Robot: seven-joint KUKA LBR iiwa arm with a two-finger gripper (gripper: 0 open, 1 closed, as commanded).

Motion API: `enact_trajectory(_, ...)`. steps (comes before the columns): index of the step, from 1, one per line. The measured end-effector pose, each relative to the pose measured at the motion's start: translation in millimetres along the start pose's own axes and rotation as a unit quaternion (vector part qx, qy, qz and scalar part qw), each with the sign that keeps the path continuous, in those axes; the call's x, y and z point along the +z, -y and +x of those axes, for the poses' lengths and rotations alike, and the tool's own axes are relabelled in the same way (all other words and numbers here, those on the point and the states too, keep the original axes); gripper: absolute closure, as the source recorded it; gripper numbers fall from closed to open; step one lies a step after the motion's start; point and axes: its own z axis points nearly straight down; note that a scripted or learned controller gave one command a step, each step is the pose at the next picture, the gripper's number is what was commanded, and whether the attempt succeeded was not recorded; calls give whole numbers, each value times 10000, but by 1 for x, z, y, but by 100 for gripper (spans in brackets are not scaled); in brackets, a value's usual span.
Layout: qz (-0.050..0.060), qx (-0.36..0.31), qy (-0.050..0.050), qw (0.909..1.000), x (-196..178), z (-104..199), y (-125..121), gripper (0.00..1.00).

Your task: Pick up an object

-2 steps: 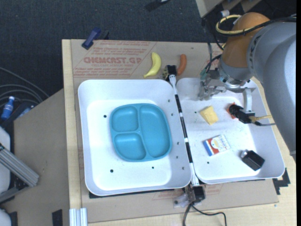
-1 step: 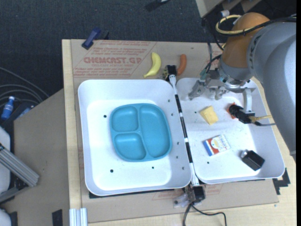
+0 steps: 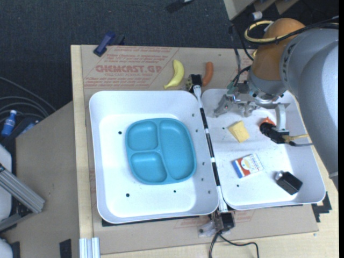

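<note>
My gripper (image 3: 234, 107) hangs over the far end of the right bin (image 3: 309, 198), with the grey arm and its orange band behind it. Its two metal fingers (image 3: 219, 110) stand spread, open, with nothing between them. Just in front of it a yellow wedge-shaped block (image 3: 238, 131) lies on the bin floor, a short way clear of the fingertips. Nearer the front lie a small white card box (image 3: 248, 165) with red and blue print and a black block (image 3: 288, 182). A small orange-red thing (image 3: 266, 124) sits under the wrist.
The left bin (image 3: 102, 144) holds a blue divided plate (image 3: 160, 150). Beyond the bins, on the cardboard bench top, lie a banana (image 3: 174, 74), an orange stick-shaped thing (image 3: 207, 73) and a blue item (image 3: 105, 43). The divider wall (image 3: 208, 144) runs between the bins.
</note>
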Motion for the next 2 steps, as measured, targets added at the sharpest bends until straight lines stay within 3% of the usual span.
enact_trajectory(1,-14,-6,7,10000,-11,0,-1,100)
enact_trajectory(2,-12,-5,8,10000,-11,0,-1,0)
